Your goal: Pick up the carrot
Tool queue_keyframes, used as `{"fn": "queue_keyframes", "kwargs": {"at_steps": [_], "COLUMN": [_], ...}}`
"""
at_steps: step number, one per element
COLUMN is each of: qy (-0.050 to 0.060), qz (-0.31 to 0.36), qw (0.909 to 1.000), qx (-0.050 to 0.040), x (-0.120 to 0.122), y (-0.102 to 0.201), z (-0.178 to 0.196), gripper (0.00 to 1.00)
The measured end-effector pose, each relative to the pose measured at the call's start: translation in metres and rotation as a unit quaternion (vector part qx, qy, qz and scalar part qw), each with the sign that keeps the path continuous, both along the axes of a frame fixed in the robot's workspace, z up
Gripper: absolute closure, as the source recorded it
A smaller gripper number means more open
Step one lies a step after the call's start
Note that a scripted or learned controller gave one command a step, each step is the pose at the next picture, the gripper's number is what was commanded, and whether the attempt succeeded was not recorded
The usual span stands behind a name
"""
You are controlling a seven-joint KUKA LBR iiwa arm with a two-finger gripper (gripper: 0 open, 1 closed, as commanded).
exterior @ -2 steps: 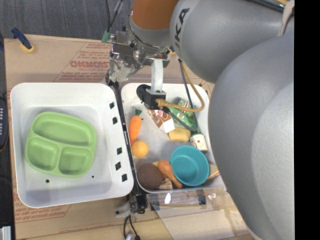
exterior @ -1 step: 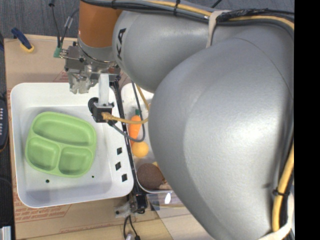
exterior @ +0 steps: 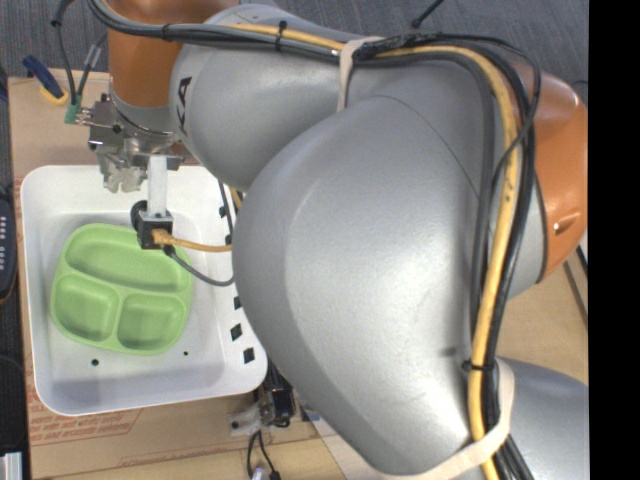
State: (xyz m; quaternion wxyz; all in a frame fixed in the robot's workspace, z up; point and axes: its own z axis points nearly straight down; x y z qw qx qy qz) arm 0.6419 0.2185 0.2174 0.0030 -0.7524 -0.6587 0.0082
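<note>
Grey arm (exterior: 400, 268) reaches in from the right. Its bulky links cover most of the view and everything right of the white bin (exterior: 45, 368). Orange band (exterior: 150, 48) is at top left, with the wrist under it pointing down. The jaws hang over the bin's far-left corner, close above the back wall. Spread or pressed together: cannot tell, they are small and blurred against the white.

Carrot: cannot tell where it is, since the arm hides the area right of the bin.

Green plate (exterior: 120, 288) lies flat on the bin floor, toward the left wall. It has three compartments, one long one on the far side and two smaller ones on the near side. It sits a bit skewed to the bin walls. Two small dark dots (exterior: 95, 361) mark the bin floor just beside the plate's near edge. A row of small black marks (exterior: 236, 330) runs down the bin's right rim.

The bin rests on a brown tabletop (exterior: 80, 430). A blue-and-yellow tool (exterior: 42, 78) lies at top left beyond the bin, apart from it. A dark flat device (exterior: 5, 248) sits at the left edge, just beside the bin wall. Loose cables (exterior: 262, 446) lie at the bottom, near the bin's near-right corner.
</note>
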Motion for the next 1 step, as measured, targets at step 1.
{"fn": "queue_keyframes", "kwargs": {"at_steps": [1], "qy": [-0.002], "qz": [0.091], "qw": [0.9959], "qx": [0.0007], "x": [0.0030], "y": [-0.1185], "z": [-0.0140], "gripper": [1.00]}}
